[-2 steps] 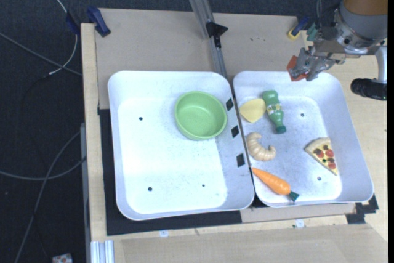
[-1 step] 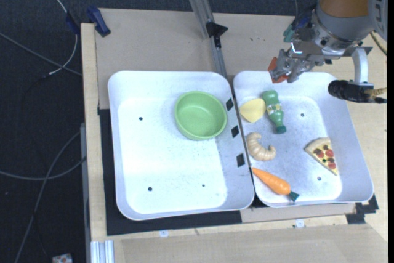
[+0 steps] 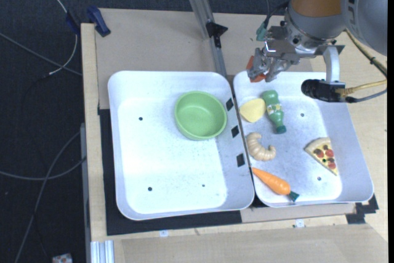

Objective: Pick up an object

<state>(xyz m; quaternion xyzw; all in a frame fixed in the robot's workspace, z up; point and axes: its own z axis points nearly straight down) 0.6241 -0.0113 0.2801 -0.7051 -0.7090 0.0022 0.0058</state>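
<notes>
The end effector (image 3: 263, 68) hung over the far edge of the right bin (image 3: 345, 151), just above its back left corner. Its tips looked red or orange, and I could not tell whether they were apart or together, nor whether anything sat between them. In the right bin lay a green bottle (image 3: 274, 111), tilted with its cap toward the near side, and a pale yellow lemon-like piece (image 3: 252, 110) touching its left side. Nearer the front lay a tan croissant (image 3: 260, 148), an orange carrot (image 3: 273, 182) by the front left corner, and a pizza slice (image 3: 322, 154) well apart to the right. The left bin (image 3: 141, 157) held a green bowl (image 3: 200, 114), upright near its far right part. Both bins sat side by side on the bench (image 3: 148, 40)
</notes>
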